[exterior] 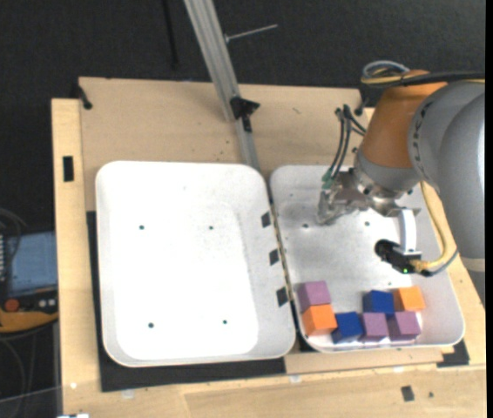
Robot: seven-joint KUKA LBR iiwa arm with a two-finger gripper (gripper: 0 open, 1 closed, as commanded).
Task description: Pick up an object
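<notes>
A grey arm with an orange band holds its two-finger gripper point(327, 209) low over the upper part of the shallow white right-hand bin point(303, 190); its opening cannot be told. Small purple, orange and blue cubes point(361, 314) cluster along that bin's lower edge, well apart from the gripper.

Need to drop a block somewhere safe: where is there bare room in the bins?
The left bin floor is bare wall to wall. In the right bin, free floor lies between the claw and the blocks; its near edge is crowded.
</notes>
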